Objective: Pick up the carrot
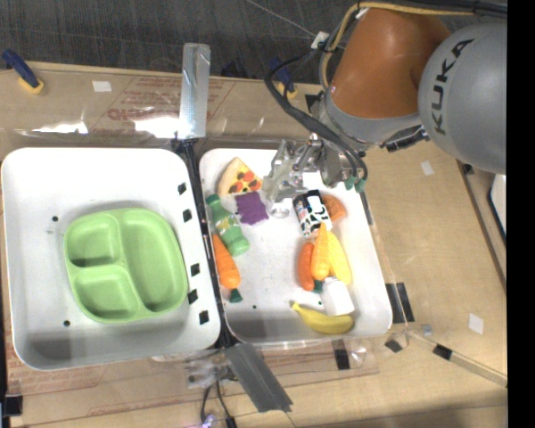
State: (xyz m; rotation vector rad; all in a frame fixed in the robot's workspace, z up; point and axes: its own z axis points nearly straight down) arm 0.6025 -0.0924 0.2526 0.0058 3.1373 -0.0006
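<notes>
The carrot [226, 267] is a slim orange piece with a small green tip at its near end. It lies along the left wall of the right bin [276, 324], just below a green bottle [226, 225]. My gripper [286, 178] hangs over the far part of that bin, between a pizza slice [239, 178] and a black-and-white carton [310, 213]. It is well up and to the right of the carrot, apart from it. Nothing shows held in it.
A purple piece [251, 208] lies under the gripper. An orange piece [306, 265], yellow corn [334, 255], a white item [338, 297] and a banana [323, 321] fill the bin's right side. The left bin [27, 176] holds a green divided plate [125, 263].
</notes>
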